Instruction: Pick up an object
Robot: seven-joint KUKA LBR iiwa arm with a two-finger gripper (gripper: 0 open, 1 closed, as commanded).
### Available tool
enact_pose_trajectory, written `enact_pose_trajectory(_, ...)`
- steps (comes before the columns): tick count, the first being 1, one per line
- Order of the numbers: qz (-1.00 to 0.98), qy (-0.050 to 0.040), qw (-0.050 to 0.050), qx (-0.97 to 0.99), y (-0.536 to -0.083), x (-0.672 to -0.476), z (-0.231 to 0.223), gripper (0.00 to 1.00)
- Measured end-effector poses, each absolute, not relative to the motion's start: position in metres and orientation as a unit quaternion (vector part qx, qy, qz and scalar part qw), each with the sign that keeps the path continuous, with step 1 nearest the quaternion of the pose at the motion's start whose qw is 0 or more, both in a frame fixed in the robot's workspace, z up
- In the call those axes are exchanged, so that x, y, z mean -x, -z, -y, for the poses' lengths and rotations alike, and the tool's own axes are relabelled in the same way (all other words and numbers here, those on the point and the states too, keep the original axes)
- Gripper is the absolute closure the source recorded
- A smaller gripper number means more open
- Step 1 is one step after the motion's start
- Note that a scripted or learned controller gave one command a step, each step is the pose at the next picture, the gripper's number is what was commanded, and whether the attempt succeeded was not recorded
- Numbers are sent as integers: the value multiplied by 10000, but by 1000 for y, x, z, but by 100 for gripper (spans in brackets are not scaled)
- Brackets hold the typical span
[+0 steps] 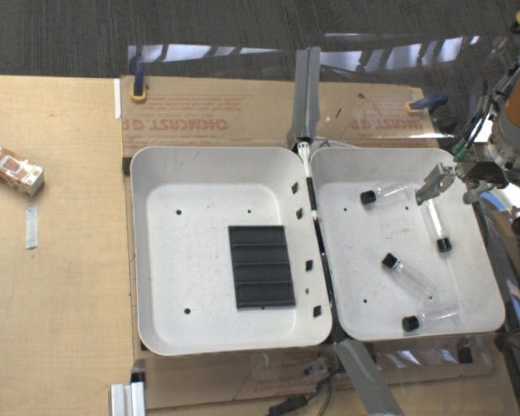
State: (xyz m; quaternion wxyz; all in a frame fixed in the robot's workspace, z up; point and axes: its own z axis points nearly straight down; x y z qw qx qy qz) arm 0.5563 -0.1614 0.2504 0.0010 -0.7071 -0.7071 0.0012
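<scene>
A: Fingers?

B: My gripper (pixel 455 185) sits at the right bin's (pixel 355 323) far right rim. Fingers (pixel 431 185) spread apart, nothing between them.

A: Targets?

B: Four clear tubes with black caps in that bin. One tube (pixel 382 195) just left of my fingers, one (pixel 437 229) just below them, maybe touching a fingertip, view's too blurry. Another (pixel 406 275) mid-bin, last (pixel 430 319) by the near rim.

A: Left bin (pixel 147 232)?

B: Black ribbed block (pixel 262 266), lying flat. Small carton (pixel 16 172) out on the bench, far left.
</scene>
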Motion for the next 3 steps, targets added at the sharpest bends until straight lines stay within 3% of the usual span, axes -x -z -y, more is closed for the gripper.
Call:
enact_pose_trajectory(1, 7594, -7, 7, 6506, -109, -613, 160, 0)
enact_pose_trajectory(2, 7678, -23, 29, 6407, -90, -643, 159, 0)
enact_pose_trajectory(3, 7674, -19, 15, 6412, -99, -643, 160, 100)
